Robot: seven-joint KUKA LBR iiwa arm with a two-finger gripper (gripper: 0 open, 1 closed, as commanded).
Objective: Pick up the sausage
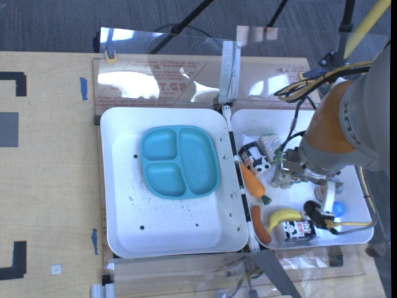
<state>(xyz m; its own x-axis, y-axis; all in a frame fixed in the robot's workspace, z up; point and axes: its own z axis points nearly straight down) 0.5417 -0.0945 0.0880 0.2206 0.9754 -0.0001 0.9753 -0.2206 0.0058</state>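
The sausage [260,225] is a short reddish-brown piece lying against the left wall of the right bin [360,185], near its front corner. My gripper [283,177] hangs over the middle of that bin, above and to the right of the sausage and clearly apart from it. It sits just right of the carrot [253,182]. The grey arm with its orange band [329,129] comes in from the right and hides part of the bin's back area.
A banana [284,216] and a cow-patterned toy [298,230] lie right of the sausage. Another black-and-white toy [251,154] sits behind the carrot. A blue-and-white object [332,205] lies at the right. The left bin [118,185] holds a blue divided plate [180,161].
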